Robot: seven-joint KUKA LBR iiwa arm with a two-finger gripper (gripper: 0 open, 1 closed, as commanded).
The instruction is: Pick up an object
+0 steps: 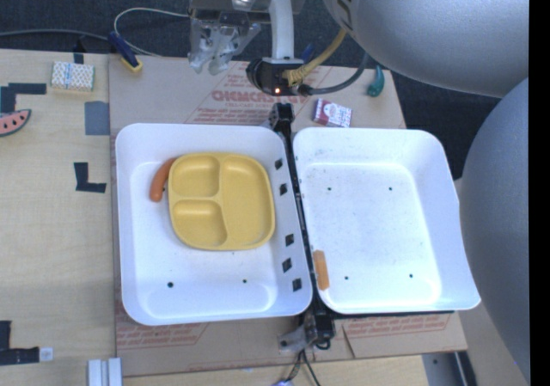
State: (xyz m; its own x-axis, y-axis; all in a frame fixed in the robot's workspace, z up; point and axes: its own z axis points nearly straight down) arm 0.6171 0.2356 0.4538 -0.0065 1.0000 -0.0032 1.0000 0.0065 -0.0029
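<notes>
I found the gripper (pixel 212 51), apparently empty and narrow, beyond the left bin (pixel 137 290); the yellow divided plate (pixel 222 200) lay nearer the camera.

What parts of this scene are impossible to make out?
- Gripper, camera view: too blurred to read its fingers.
- Orange stick: partly tucked behind the yellow plate.
- Arm: cut off by the top and right edges.
- Red packet: print too small.

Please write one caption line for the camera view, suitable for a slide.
Gripper beyond the bins; yellow divided plate and an orange piece in the left bin, another orange piece in the right bin.
</notes>
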